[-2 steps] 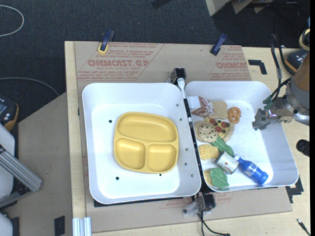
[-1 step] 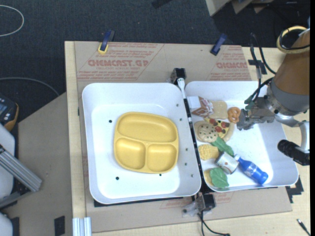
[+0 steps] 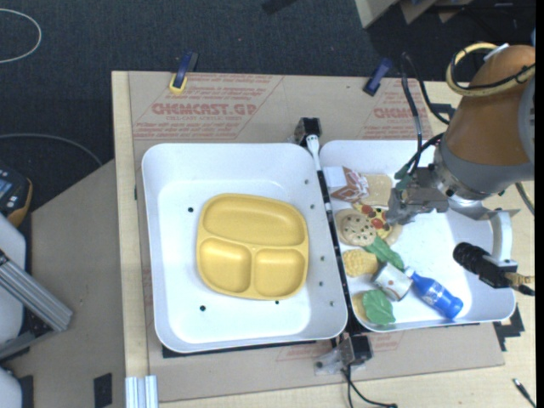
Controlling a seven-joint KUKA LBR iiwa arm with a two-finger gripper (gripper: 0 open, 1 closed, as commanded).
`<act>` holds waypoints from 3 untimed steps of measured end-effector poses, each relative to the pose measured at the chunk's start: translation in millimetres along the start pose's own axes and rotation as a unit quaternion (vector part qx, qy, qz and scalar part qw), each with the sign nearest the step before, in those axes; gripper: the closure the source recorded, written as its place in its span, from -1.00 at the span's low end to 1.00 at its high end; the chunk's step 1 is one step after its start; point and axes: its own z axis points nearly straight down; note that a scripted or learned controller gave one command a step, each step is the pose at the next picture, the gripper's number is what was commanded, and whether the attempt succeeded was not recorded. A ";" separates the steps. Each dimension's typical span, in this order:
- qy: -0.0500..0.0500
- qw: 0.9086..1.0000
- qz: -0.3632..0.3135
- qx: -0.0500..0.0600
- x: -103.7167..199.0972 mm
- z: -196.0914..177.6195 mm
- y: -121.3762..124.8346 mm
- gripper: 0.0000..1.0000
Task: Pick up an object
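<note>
Evidently no object has been lifted yet. The candidates lie crowded in the right bin [image 3: 476, 314]: a round cookie-like toy [image 3: 352, 225] with coloured specks, a small red piece [image 3: 368, 211] just above it, a pale wrapped item [image 3: 350, 179] near the bin's far corner, a green leafy piece [image 3: 384, 252], a yellow waffle-like disc [image 3: 360, 263], a blue bottle [image 3: 435, 293] with a white cap, a small can [image 3: 391, 280] touching it, and another green toy [image 3: 378, 307] at the near edge. The gripper [image 3: 399, 212] hangs low over the cluster, just right of the cookie and red piece; whether its jaws stand apart or together cannot be told from this slanted view, and nothing can be seen between them. This looks like the approach or descent stage of a grasp. The next move would call for settling on one item, since neighbours lie touching or near. Beside this, the left bin [image 3: 161, 228] holds a yellow divided tray [image 3: 252, 245].
</note>
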 end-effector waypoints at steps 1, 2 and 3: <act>-0.001 1.000 -0.001 -0.002 62.9 -7.9 6.1 1.00; -0.001 1.000 0.002 0.001 66.1 -2.4 0.3 1.00; -0.002 1.000 0.002 0.000 75.4 7.1 9.3 1.00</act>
